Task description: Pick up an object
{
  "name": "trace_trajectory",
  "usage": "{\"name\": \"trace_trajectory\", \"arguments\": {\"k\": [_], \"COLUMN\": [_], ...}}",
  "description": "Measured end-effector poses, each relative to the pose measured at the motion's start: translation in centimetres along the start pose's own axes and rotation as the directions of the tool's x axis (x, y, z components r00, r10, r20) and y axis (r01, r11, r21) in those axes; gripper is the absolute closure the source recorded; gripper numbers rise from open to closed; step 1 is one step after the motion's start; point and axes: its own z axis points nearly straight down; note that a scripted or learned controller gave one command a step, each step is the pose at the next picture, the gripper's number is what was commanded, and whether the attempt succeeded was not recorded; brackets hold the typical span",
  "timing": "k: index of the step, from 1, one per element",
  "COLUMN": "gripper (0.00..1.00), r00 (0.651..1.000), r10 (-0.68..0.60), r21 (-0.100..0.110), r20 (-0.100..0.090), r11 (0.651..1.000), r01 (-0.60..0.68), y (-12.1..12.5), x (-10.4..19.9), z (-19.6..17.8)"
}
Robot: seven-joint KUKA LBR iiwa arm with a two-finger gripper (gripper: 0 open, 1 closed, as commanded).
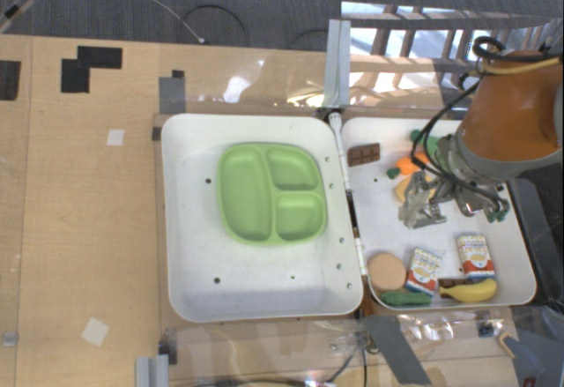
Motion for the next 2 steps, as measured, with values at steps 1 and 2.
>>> {"name": "trace_trajectory", "arguments": {"k": [1, 2], "gripper": [1.0, 1.0], "r00": [0.989, 0.864], "r10": [-0.15, -0.504], "r21": [0.002, 0.011], "r20": [0.005, 0.009], "r11": [0.989, 0.864], "r01": [0.15, 0.504], "y": [-3.2, -8.6], "x": [-4.6, -7.3], "z": [4.5, -4.1]}}
